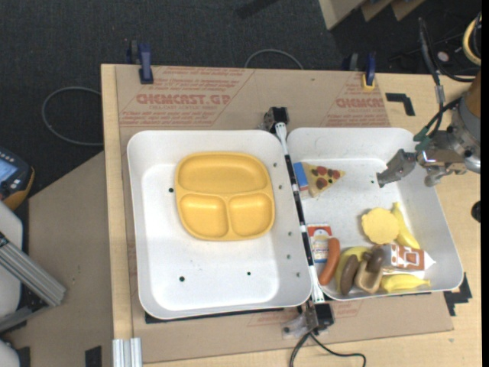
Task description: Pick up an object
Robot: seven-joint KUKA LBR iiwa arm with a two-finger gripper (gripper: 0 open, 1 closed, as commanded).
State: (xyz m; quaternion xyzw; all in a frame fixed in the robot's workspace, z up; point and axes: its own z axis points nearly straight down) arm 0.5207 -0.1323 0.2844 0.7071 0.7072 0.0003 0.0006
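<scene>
My gripper [416, 173] hangs over the back right part of the right bin [359, 138], open, with nothing between its fingers [391, 169]. Toy food lies in that bin. A pizza slice [324, 177] is to the gripper's left, with a small blue piece [300, 176] beside it. Toward the front are a yellow round disc [380, 225], a banana [406, 232], a white and orange packet [409, 259], a red sausage [330, 261], brown pieces [365, 269] and a second banana [399, 284]. The gripper touches none of them.
The left bin [153, 228] holds a yellow divided plate [225, 194]. A black rail [294, 197] runs between the bins. A white and red card [318, 234] lies near that rail. Bare white floor shows in the right bin under the gripper.
</scene>
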